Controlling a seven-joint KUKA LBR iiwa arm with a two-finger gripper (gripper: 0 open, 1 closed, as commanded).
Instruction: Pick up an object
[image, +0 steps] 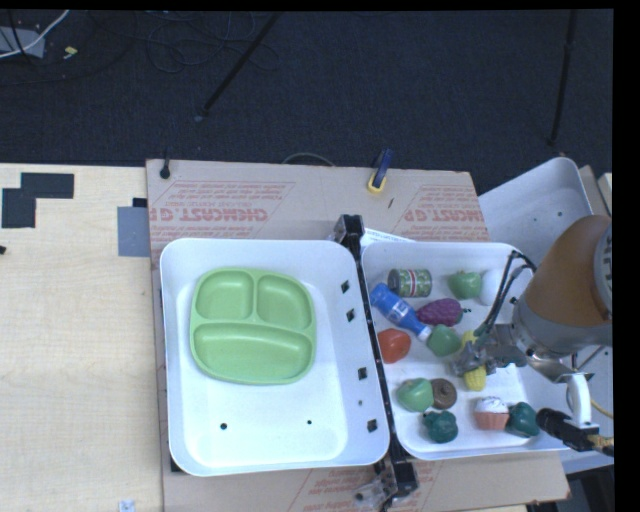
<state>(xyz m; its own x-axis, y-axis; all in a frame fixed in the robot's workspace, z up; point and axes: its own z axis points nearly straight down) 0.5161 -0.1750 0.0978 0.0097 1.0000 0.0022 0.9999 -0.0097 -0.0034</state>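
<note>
A: Where the arm (565, 290) enters from the right, its gripper (478, 362) sits low in the right bin (500, 256), over a small yellow object (475, 378). Finger state?

B: Cannot tell; wrist and cabling hide them. Cannot tell if the yellow object is touched.

A: Bin contents?

B: Blue bottle (398, 310) lying tilted, green-labelled can (410, 283) above it, purple piece (441, 312), red-orange piece (393, 346), brown doughnut (442, 393), cupcake (491, 413), several green toys.

A: Left bin (200, 430)?

B: Green divided plate (253, 326), flat, well apart from the gripper.
</note>
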